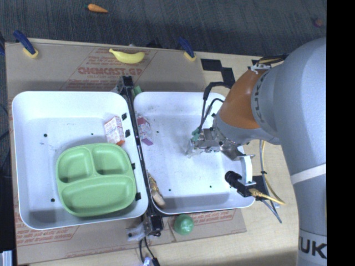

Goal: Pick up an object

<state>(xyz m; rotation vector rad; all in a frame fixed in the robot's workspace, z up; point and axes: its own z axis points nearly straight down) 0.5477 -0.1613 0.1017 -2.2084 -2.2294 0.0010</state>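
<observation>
My gripper (198, 143) is low inside the right bin (183, 201), right of its middle, below the orange wrist band. Nothing lies directly around it on the bin floor. A pink-and-white wrapper (143, 128) rests against that bin's left wall, well left of the gripper. A brownish object (156, 193) sits in the bin's front left corner. In the left bin (33, 148) a green divided tray (97, 178) lies flat, with a small red-and-white packet (114, 129) just behind it.
A green ball (183, 224) sits on the cardboard in front of the bins. A yellow banana (127, 55) lies behind them, between two blue clamps (25, 43). An orange carrot (97, 8) is on the dark floor. The grey arm covers the right bin's right side.
</observation>
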